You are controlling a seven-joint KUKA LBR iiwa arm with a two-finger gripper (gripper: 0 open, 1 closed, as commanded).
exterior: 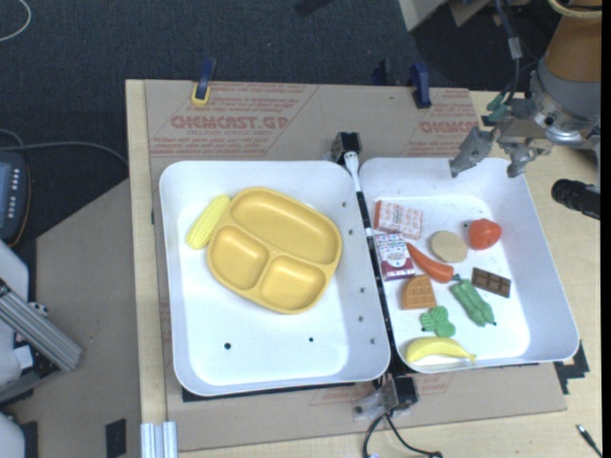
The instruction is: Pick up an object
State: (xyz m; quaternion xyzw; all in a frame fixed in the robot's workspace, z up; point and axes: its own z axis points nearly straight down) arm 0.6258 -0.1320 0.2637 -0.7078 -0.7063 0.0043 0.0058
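On your worktop (315, 122), a brown board printed "CHEMCAST", sit two white bins. The left bin (277, 351) holds a yellow divided tray (275, 248) with a corn cob (207, 221) touching its left rim. The right bin (535, 284) holds crowded toy food: packet (398, 218), carrot (430, 262), banana (437, 351), tomato (484, 234), chocolate (491, 281). Your end effector (495, 157) hangs above the bin's far rim, fingers spread, gripping nothing.
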